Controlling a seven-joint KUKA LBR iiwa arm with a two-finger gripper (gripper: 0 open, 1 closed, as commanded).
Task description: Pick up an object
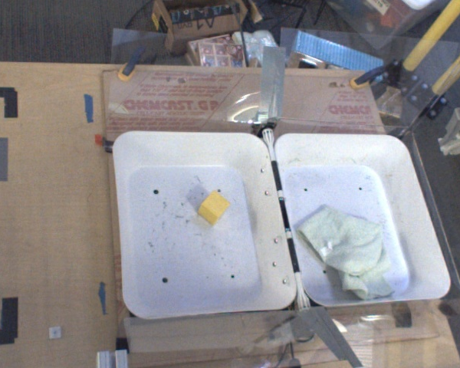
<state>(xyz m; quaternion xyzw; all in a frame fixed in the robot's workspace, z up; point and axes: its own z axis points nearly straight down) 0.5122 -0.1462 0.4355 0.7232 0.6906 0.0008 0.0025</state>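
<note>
A small yellow block [213, 208] lies near the middle of the left white bin [138, 159], slightly toward its far side. A crumpled pale green cloth [351, 250] lies in the right white bin [414, 205], toward its near right corner.
A clear acrylic panel [245, 102] stands along the far side of both bins. Boxes and clutter [207, 21] lie beyond it. Yellow bars [437, 25] rise at the upper right. The wooden bench [46, 205] spreads to the left.
</note>
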